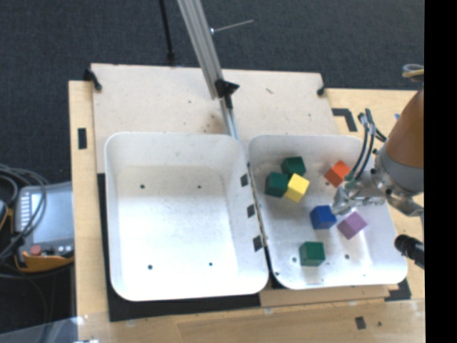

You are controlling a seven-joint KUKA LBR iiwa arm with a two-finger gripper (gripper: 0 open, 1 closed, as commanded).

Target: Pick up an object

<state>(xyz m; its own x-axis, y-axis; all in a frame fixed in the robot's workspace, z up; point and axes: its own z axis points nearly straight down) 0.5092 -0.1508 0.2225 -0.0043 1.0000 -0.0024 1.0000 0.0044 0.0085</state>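
The right bin [371, 266] holds several small blocks. Two dark green blocks [293, 166] [276, 184] and a yellow block [298, 186] cluster at its upper left. An orange block [338, 172] lies further right, a blue block [323, 216] and a purple block [351, 225] sit mid-bin, and a third green block [312, 253] rests near the front. My gripper [348, 197] hangs low over the bin's right half, between the orange, blue and purple blocks, just above the purple one.
The left bin [118, 191] stands beside the right one, their walls meeting along a divider [253, 206]. A slanted metal rail [203, 45] rises from the bench behind the bins. A black cable [365, 148] loops off the wrist.
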